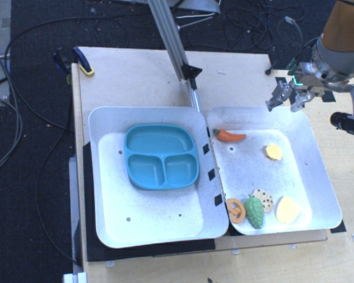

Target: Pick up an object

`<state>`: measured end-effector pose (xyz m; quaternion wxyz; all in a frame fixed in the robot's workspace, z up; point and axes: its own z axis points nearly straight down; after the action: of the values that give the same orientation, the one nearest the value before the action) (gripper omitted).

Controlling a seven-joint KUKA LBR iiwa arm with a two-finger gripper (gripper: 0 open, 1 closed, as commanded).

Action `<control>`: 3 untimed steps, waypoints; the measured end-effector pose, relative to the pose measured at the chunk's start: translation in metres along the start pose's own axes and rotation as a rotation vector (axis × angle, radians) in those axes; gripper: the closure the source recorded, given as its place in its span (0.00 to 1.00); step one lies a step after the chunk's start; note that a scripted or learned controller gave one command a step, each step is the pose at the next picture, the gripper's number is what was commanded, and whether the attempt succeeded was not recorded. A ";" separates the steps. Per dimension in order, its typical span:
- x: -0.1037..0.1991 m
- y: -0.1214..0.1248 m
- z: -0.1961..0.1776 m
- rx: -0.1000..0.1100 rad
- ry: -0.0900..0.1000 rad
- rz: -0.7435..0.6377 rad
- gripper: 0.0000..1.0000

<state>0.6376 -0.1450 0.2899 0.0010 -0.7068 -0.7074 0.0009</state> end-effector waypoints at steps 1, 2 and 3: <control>0.000 0.001 -0.002 -0.004 -0.001 0.000 0.00; 0.005 -0.002 0.043 0.001 0.000 0.001 0.00; 0.003 -0.007 0.087 0.001 0.000 0.002 0.00</control>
<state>0.6306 -0.1416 0.2029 0.0015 -0.7075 -0.7067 0.0015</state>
